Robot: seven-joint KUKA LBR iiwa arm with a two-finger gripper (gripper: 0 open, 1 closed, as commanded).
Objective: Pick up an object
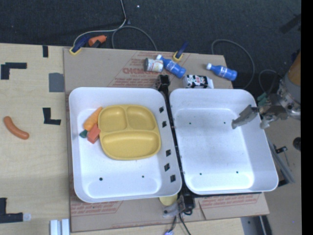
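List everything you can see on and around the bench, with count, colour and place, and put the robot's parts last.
Bins: two, white, side by side on the bench.
Divided plate: one, yellow, in the left bin.
Toy carrot: one, orange, left bin, against the plate's left edge.
Sausage: one, orange-red, on the bench left of the bins.
Bottles: two, blue, behind the bins.
Clamp: one, yellow and orange, on the board's back left corner.
Arm: one, grey, at the right.
Claw: one, grey, over the right bin's right rim.

Robot lab bench, twin white bins (78, 146), clamped cardboard (122, 70), cables (122, 9)
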